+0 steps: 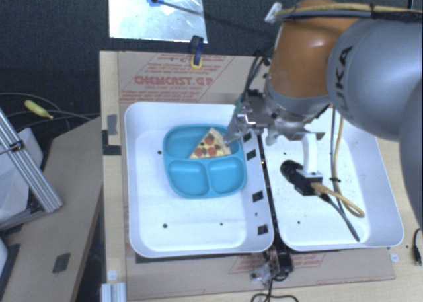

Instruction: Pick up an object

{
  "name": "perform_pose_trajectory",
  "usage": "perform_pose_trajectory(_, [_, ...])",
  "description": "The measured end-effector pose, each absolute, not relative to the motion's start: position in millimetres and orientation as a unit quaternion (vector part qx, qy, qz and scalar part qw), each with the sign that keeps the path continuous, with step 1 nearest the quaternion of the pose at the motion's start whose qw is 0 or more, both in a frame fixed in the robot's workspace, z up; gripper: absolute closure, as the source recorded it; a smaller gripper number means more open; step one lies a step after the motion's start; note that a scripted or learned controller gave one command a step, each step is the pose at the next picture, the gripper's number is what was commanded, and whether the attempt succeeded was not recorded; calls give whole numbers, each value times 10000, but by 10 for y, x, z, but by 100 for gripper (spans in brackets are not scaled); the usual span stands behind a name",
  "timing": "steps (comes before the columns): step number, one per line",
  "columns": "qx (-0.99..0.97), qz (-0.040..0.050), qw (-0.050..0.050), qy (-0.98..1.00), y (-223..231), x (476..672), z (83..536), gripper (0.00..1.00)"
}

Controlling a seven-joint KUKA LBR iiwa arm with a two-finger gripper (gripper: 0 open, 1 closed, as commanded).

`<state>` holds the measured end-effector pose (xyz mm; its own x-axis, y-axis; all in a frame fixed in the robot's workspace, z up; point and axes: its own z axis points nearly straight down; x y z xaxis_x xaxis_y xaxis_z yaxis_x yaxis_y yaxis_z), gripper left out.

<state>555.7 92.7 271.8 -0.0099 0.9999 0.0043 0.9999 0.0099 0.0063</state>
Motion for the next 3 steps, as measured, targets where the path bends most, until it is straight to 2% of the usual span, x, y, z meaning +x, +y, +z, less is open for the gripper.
perform_pose_trajectory(1, [7050,20,9,7092,892,5579,2775,100])
perform_pose_trajectory(2, [7049,96,51,7092,984,5072,4724,100])
perform_pose_trajectory(3, [7048,-1,-5,7094,1068,4857,4273,100])
